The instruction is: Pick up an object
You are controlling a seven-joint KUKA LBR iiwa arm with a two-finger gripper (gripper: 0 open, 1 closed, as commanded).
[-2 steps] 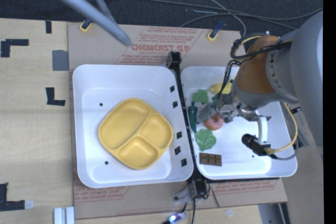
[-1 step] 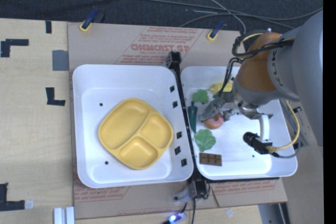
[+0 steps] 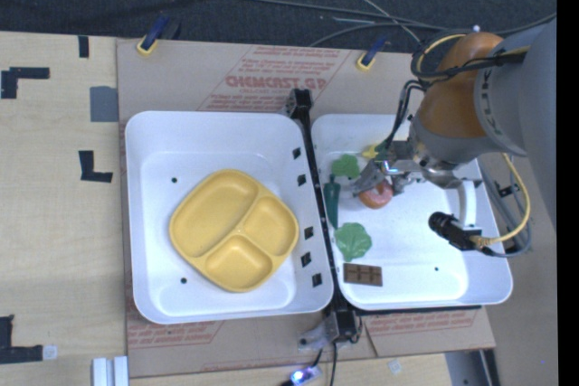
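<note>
My gripper [image 3: 387, 176] is low in the right bin [image 3: 452, 280], near its upper left part. A small red object [image 3: 378, 196] lies right beneath it, partly covered by it. A light green piece [image 3: 345, 165] and a small yellow bit [image 3: 370, 153] sit just left of the gripper. A dark green stick [image 3: 332, 200] lies along the bin's left wall. Lower down are a green leafy piece [image 3: 354, 240] and a brown chocolate bar [image 3: 364, 275].
The left bin [image 3: 149, 194] holds a yellow divided plate [image 3: 235, 229]. The arm's grey body and orange band [image 3: 461, 95] overhang the right bin's upper right side. A black cable fitting [image 3: 452, 229] hangs over the bin's right part.
</note>
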